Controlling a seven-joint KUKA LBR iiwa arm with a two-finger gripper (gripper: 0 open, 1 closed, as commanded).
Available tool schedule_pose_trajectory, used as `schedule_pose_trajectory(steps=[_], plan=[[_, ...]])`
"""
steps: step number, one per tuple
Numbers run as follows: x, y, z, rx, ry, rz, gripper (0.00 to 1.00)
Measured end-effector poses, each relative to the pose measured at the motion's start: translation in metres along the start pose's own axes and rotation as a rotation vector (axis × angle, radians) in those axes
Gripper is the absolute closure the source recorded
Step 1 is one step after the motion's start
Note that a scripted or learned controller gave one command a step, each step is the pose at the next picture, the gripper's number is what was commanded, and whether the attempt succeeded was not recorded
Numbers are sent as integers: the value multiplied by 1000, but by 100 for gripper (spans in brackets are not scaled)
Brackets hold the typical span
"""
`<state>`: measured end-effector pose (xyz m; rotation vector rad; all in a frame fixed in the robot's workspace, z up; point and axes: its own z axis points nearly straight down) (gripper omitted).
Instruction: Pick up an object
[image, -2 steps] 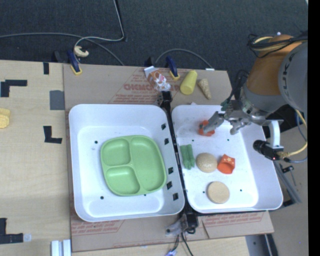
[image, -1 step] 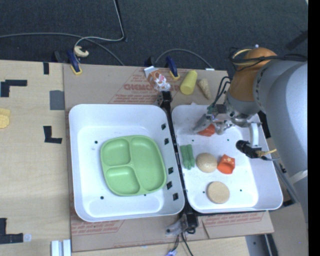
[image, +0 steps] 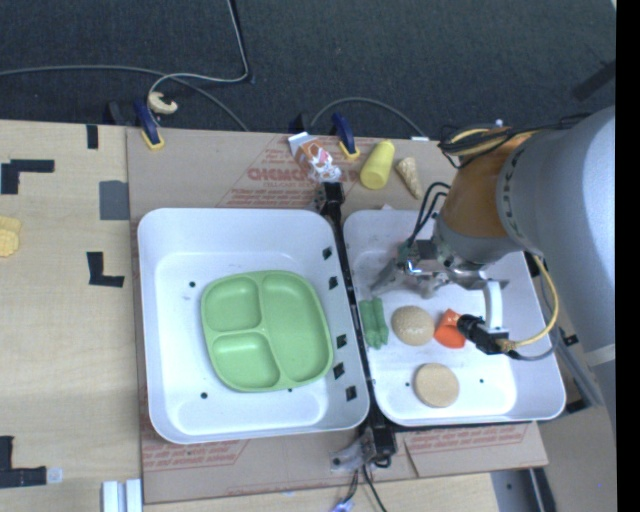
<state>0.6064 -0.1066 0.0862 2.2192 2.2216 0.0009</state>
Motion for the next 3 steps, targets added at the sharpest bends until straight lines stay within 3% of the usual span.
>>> schedule_pose_trajectory(steps=[1,2,3], plan=[[-8,45,0,-2,-1,-1,0],[-13,63,1,0,0,-2,0],[-13,63,-10,-2,-1,-3,100]])
